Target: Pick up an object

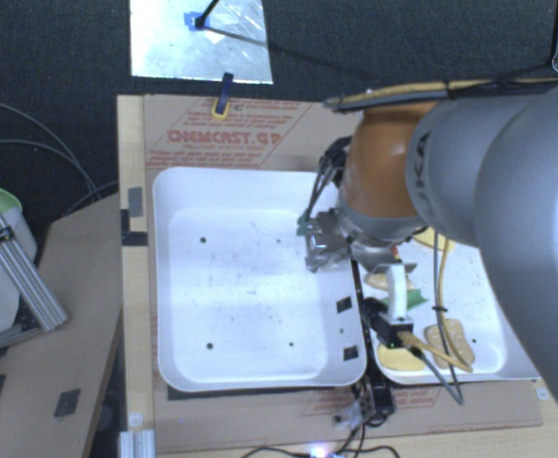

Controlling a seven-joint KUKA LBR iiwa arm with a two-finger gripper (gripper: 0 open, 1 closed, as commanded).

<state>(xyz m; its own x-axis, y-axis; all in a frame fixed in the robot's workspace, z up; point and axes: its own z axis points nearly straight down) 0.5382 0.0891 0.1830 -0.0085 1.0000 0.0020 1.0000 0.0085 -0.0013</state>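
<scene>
My gripper (317,244) hangs over the right edge of the left white bin (193,256), close to the wall between the two bins. The big grey arm with its orange band (383,170) covers much of the right bin (488,361). In the right bin's near part lie a tan, ribbed object (453,342), a yellow object (401,357), a small green piece (418,299) and a pale cream piece (382,280). Nothing shows under the gripper.
The bins rest on a cardboard sheet (226,132) with red print. A shiny metal plate (202,27) lies behind it on dark carpet. An aluminium frame (16,265) stands at the left. Cables run along the front edge (364,413).
</scene>
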